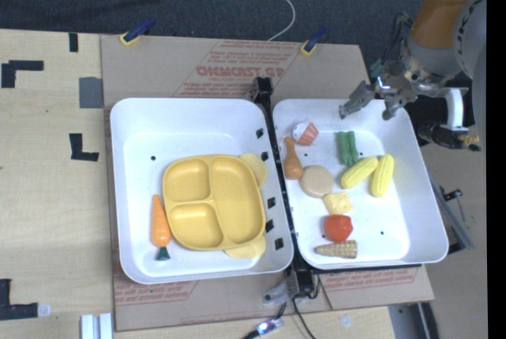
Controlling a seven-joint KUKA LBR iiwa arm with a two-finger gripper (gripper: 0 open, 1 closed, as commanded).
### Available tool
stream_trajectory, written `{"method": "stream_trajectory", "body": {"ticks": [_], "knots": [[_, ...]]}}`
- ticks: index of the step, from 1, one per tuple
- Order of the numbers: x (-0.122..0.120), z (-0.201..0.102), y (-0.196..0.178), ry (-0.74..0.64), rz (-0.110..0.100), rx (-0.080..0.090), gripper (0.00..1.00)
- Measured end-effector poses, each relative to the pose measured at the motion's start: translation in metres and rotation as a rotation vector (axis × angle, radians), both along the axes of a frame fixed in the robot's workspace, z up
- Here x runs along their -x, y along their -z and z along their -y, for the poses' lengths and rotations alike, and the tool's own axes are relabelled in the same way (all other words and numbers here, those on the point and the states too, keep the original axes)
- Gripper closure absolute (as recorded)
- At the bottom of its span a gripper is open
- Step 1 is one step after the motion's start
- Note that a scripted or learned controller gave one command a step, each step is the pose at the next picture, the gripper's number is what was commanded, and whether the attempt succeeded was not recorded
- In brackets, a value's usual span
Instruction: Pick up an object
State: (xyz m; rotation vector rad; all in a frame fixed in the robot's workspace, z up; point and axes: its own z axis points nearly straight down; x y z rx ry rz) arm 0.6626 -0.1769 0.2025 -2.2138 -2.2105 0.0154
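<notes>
At the upper right of the frame, my end effector [370, 103] hangs over the top edge of the right bin [419, 171]. Its two fingers are spread apart and nothing is between them. Below it, inside this bin, lie the small food pieces. The green vegetable [346, 148] is the nearest one, just under my fingers. Beside it, to the right, two yellow corn cobs [371, 171] lie close together. To the left I see a pink and white piece [304, 132], a small brown drumstick [292, 160] and a pale round piece [317, 181]. Lower are a yellow block [338, 203], a red tomato [337, 227] and a tan cob [337, 250]. In the left bin [130, 132] a yellow divided plate [213, 200] lies, with an orange carrot [160, 225] just beside it on the left. Both bins stand on the desk [47, 171].
</notes>
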Motion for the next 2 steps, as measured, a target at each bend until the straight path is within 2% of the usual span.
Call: {"method": "stream_trajectory", "body": {"ticks": [1,2], "knots": [[-0.003,0.0,-0.01,-0.003,0.015,0.002,0.0],[0.001,0.0,0.054,-0.004,0.011,0.003,0.0]]}}
